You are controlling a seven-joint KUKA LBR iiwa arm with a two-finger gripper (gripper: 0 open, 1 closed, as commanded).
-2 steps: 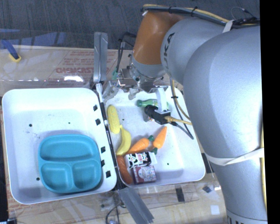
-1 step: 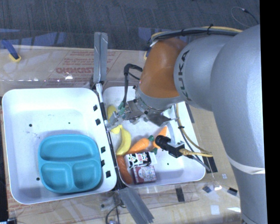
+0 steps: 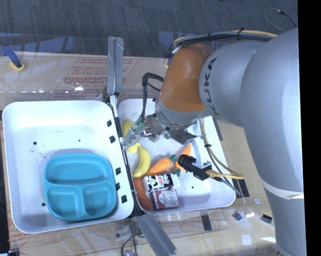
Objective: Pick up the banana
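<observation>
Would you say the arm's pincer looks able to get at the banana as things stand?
Probably yes: the pincer hangs right above the banana, whose top lies uncovered, though the carrot crowds one side.

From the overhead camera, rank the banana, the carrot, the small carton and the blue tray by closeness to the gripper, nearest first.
Measured from the gripper:
1. Banana, just below it in the right bin, along the left wall.
2. Carrot, to the banana's right, mid-bin.
3. Small carton, at the right bin's near edge.
4. Blue tray, across the divider in the left bin.
</observation>
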